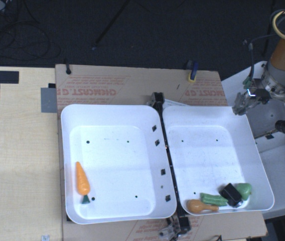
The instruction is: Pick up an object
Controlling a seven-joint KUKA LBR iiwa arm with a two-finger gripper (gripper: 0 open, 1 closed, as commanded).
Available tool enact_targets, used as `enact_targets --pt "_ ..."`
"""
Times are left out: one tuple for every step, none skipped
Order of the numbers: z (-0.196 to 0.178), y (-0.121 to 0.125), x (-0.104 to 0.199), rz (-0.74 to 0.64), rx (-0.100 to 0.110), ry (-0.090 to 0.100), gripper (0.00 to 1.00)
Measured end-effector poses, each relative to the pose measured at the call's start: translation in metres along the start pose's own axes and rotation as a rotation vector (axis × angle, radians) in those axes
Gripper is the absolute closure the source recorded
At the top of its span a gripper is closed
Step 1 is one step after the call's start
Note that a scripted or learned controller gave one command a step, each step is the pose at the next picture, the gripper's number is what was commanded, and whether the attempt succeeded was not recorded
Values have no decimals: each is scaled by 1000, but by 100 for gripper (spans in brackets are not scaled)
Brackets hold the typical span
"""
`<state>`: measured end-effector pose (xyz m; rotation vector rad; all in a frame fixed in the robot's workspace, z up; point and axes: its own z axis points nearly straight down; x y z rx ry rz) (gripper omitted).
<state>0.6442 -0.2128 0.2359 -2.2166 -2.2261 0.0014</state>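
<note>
Orange carrot (82, 178) in left bin (107, 115)

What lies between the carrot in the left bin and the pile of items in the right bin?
In the camera view, between the carrot and the pile: bare white bin floor and the black divider where the bins meet.

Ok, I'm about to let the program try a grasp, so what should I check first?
1. Gripper out of the bins: ok, it sits past the right bin's far right corner.
2. Nothing held already: cannot tell, the jaws are too small to read.
3. Isolated target available: ok, the toy carrot lies alone in the left bin.
4. Right bin's items separated: not ok, the black block, green vegetables and orange gourd crowd the near right corner.
5. Path to the bins unobstructed: ok.
</note>
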Motion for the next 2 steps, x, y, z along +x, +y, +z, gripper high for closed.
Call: enact_targets --pt "-4 0 0 0 0 0 100" --pt "5 0 0 -1 2 0 100"
